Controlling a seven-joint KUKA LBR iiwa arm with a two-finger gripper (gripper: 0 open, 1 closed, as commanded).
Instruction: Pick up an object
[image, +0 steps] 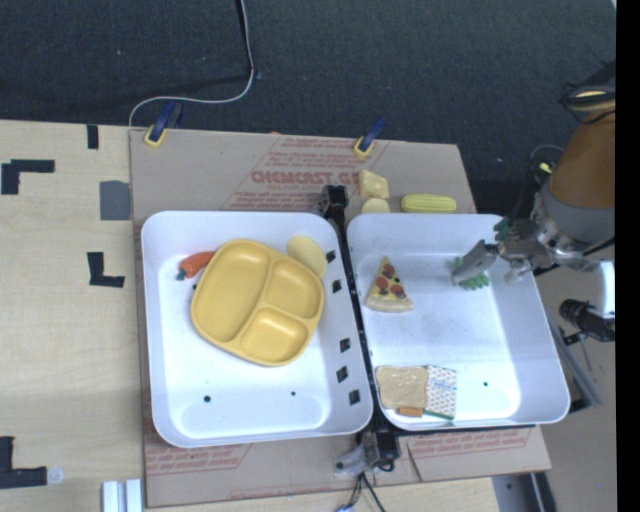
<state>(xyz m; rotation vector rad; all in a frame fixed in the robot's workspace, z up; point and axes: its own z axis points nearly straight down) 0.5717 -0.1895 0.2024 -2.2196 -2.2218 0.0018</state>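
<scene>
My gripper (468, 267) hangs over the upper right part of the right bin (530, 330), reaching in from the right. A small green object (478, 282) lies right beneath its tip, and I cannot tell whether the two touch. A toy pizza slice (388, 286) rests in the same bin, well to the gripper's left. At that bin's front lie a slice of toast (401, 388) and a small printed packet (441, 390).
The left bin (170, 390) holds a yellow divided plate (258, 300), an orange carrot (197, 263) and a pale yellow oval (307, 252). Behind the bins, on the cardboard, sit a corn cob (428, 204) and two pale yellow pieces (373, 185).
</scene>
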